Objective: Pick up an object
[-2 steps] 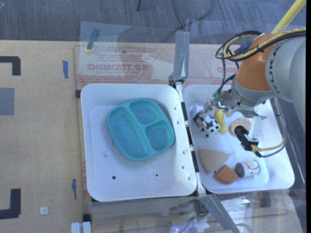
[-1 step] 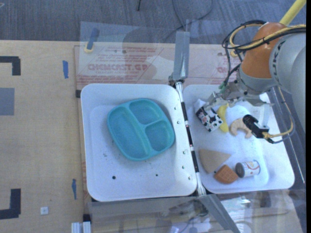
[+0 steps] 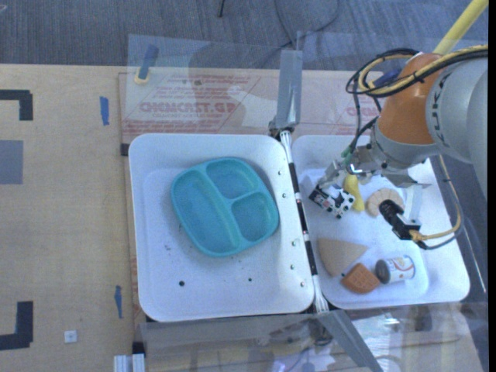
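The gripper [image 3: 335,201] sits low in the right bin [image 3: 449,281], near its left wall. Whether its fingers are open or closed I cannot tell: the black-and-white tips are too small and cluttered to read.

A yellow piece [image 3: 353,184] lies just beside the fingers, on the arm's side, and a round tan disc [image 3: 385,201] lies a little farther out the same way. Toward the bin's near edge, apart from the fingers, are a tan wedge [image 3: 339,254], an orange piece [image 3: 360,278] touching it, and a small white cup [image 3: 397,269] on its side.

The yellow piece looks the likeliest target. To grasp it well, the fingers should straddle it squarely, clear of the disc and wall, then close before lifting straight up.

The left bin [image 3: 155,293] holds a teal tray [image 3: 225,205].
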Controlling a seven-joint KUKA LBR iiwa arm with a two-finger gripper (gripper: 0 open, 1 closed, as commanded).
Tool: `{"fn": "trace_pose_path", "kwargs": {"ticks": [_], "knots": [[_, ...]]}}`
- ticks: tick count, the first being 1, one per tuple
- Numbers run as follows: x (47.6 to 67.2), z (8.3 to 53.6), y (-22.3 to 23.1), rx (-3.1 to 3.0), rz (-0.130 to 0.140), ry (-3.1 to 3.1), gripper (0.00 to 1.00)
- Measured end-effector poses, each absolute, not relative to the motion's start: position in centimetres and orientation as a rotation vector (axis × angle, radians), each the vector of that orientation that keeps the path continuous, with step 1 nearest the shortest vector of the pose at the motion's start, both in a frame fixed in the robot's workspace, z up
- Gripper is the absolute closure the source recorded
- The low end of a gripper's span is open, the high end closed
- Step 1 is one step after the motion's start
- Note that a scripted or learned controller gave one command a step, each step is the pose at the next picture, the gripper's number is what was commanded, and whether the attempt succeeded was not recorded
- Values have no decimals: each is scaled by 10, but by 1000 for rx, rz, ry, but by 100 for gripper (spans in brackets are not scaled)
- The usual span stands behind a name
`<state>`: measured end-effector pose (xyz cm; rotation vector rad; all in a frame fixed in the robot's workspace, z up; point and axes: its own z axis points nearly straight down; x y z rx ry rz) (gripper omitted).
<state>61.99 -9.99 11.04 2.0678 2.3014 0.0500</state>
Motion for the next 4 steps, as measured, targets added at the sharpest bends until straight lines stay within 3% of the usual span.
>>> {"fn": "trace_pose_path", "kwargs": {"ticks": [1,2,3,4], "knots": [[643,111,-125,1970,49,2384,0],[618,88,-131,1875,5,2512,0],[620,100,-133,1873,8,2504,100],[617,220,-77,2061,0,2368,100]]}}
